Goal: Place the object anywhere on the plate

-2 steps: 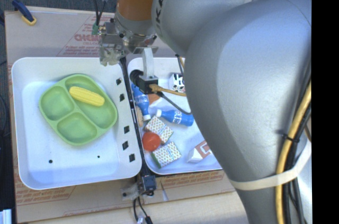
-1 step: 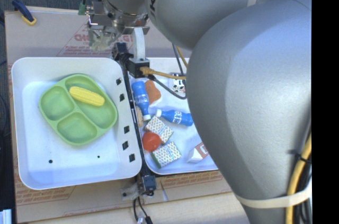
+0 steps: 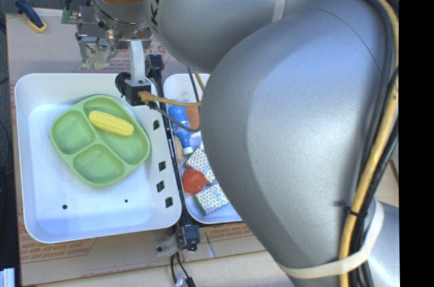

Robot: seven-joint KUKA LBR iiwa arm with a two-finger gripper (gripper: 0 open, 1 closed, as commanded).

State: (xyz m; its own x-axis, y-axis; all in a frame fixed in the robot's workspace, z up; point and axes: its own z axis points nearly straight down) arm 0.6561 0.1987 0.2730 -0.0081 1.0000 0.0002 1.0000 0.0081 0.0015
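Toward the far edge of the left bin [image 3: 41, 211], a green plate [image 3: 100, 140] with three compartments lies flat on the white floor. A yellow corn cob [image 3: 111, 123] rests on the plate, lying across the far compartment with one end near the ridge that divides the sections. Nothing grips the corn; it sits free on the plate.

Beyond the far edge of that bin, the gripper [image 3: 98, 51] hangs over the bench under the orange band of the arm [image 3: 285, 116]. Whether its jaws are apart or together I cannot tell, since the metal parts blur together there.

Along the near edge of the right bin [image 3: 178, 85], partly hidden by the arm's grey bulk, lie several things: a blue object [image 3: 180, 120], a red ball-like item [image 3: 194, 180], and two small checkered packets [image 3: 210, 199]. A blue and yellow clamp [image 3: 31, 15] sits at the far left corner of the bench.
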